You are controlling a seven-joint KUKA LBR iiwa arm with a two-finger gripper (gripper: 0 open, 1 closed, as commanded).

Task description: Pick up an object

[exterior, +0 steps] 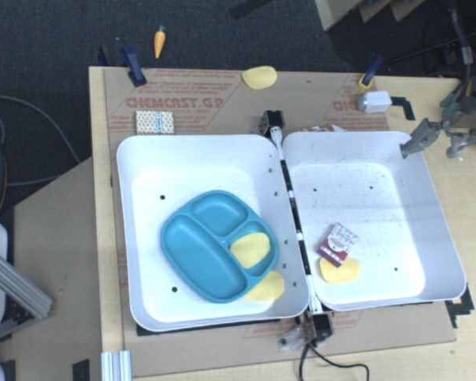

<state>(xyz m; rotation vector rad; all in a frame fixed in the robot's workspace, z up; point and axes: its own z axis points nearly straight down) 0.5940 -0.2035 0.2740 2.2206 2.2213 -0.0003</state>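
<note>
We see two white bins side by side on the table (182, 94). The left bin (143, 173) holds a blue divided plate (206, 248) with a yellow piece (251, 249) in one compartment and another yellow piece (266, 287) touching the plate's near rim. The right bin (412, 236) holds a small red and white packet (338, 244) touching a yellow chip (339, 271) just below it. The hand (444, 133) sits at the right bin's far right corner, well apart from these things; we cannot tell its state.
</note>
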